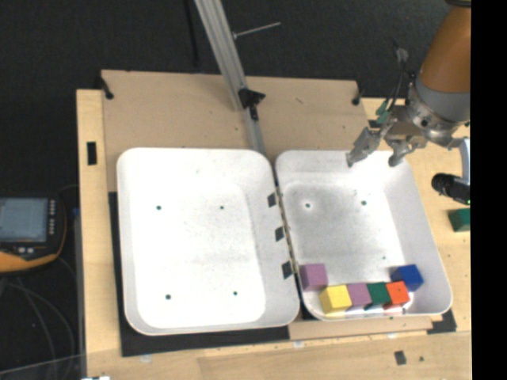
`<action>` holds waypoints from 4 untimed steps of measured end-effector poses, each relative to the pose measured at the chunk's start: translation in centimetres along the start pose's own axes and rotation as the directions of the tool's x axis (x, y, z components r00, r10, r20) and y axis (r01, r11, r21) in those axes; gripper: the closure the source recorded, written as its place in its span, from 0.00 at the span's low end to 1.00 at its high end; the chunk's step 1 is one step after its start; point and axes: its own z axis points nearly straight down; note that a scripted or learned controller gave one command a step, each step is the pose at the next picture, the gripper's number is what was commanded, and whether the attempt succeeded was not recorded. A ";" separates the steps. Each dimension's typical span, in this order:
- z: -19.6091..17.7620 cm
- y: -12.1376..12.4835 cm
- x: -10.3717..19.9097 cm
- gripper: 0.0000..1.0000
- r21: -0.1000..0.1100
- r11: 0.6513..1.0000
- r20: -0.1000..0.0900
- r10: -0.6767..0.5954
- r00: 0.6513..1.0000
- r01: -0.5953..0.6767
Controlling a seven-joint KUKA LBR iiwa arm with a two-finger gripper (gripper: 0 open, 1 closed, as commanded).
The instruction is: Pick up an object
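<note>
The gripper [375,153] hangs over the far right corner of the right bin [348,212], its two fingers spread wide apart with nothing between them. The blocks sit well away from it along the near edge of that bin: a purple block [314,275], a yellow block [335,298], a second purple block [359,294], a green block [378,294], an orange block [397,293] and a blue block [408,275]. The left bin [198,236] lies just beside the right one on the bench [182,105].

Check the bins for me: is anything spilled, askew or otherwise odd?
Nothing spilled or damaged. The blocks are all bunched along the right bin's near edge, while the hand hovers open at its far rim.
</note>
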 end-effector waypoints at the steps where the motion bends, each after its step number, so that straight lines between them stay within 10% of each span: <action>1: -1.1 0.1 -0.1 1.00 -0.003 1.000 0.002 -0.004 1.000 0.004; 2: 11.8 1.5 5.8 1.00 0.006 1.000 -0.003 -0.001 1.000 0.001; 3: 18.2 -2.1 5.8 1.00 0.000 1.000 -0.001 0.005 1.000 -0.005; 4: 7.5 -4.3 15.1 1.00 -0.008 1.000 -0.005 -0.005 1.000 0.005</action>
